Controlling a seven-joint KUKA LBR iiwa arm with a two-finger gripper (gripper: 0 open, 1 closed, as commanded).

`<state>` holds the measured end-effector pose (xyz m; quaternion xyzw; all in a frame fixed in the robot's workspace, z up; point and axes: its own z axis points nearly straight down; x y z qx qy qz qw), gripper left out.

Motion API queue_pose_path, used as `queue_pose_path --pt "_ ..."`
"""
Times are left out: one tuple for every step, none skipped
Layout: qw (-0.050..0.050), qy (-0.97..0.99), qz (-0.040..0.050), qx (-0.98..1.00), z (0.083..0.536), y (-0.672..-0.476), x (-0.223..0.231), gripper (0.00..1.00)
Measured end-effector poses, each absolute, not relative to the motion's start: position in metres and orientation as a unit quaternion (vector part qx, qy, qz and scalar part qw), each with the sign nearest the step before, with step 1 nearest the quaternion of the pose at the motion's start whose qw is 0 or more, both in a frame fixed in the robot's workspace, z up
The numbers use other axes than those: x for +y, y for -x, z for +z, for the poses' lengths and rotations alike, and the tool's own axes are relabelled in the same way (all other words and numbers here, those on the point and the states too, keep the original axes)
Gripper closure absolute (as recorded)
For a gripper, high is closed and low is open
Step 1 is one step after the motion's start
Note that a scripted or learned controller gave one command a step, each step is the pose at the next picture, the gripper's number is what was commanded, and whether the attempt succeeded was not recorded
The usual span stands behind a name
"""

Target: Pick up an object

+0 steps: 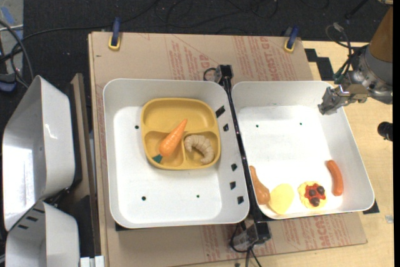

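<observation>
My gripper [329, 102] hangs over the far right edge of the right bin [294, 134], with nothing seen between its fingers. Along the right bin's near side lie a sausage [335, 177], a small tart with dark berries [312, 194], a pale yellow round piece [282, 197] and an orange-brown drumstick shape [258, 185]. In the left bin [125, 197] sits a yellow divided plate [156, 115] holding a carrot [173, 137] and a beige shrimp [200, 147].
The bins stand on a cardboard sheet [169, 53] held by yellow clamps [114, 42] at the back. White containers [37, 147] stand off the bench's left side. Cables lie on the dark floor behind.
</observation>
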<state>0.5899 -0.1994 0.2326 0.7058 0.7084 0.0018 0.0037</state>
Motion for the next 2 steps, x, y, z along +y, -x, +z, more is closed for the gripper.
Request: queue_pose_path --pt "0.003 -0.706 0.0012 0.708 0.281 -0.591 -0.200 1.00" --pt "-0.001 -0.705 -0.0001 0.710 0.269 -0.585 -0.153 1.00"
